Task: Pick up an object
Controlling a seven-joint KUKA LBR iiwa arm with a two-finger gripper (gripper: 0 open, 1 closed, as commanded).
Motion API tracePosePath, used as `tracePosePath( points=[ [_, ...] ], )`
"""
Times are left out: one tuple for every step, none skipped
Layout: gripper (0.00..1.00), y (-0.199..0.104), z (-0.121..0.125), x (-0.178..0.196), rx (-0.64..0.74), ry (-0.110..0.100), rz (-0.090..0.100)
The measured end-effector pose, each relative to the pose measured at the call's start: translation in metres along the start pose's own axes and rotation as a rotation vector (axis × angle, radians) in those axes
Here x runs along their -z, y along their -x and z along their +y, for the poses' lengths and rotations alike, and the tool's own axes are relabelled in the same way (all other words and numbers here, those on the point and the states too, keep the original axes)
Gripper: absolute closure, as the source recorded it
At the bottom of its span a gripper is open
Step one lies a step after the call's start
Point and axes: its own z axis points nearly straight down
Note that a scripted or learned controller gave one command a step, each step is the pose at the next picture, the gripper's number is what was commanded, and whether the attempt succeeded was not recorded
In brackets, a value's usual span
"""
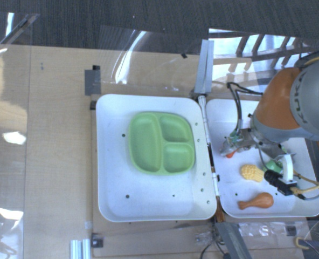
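Two white bins side by side on wooden desk. Left bin holds green three-compartment plate, near centre. Right bin just beside. Dark carpet beyond desk.

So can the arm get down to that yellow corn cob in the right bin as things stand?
Probably yes. The corn cob lies uncovered on the right bin's floor, apart from the brown drumstick, with the end effector hovering close by.

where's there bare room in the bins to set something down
The left white bin has bare floor all round the green divided plate, widest along the near edge. The right white bin is crowded: gripper, yellow corn piece and brown drumstick toy; bare only at its far left corner.
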Motion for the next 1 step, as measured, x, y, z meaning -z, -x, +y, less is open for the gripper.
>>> tracePosePath(
  points=[
    [1.00, -0.0004, 0.1019, 0.0830, 0.146, -0.014, 0.008]
  ],
)
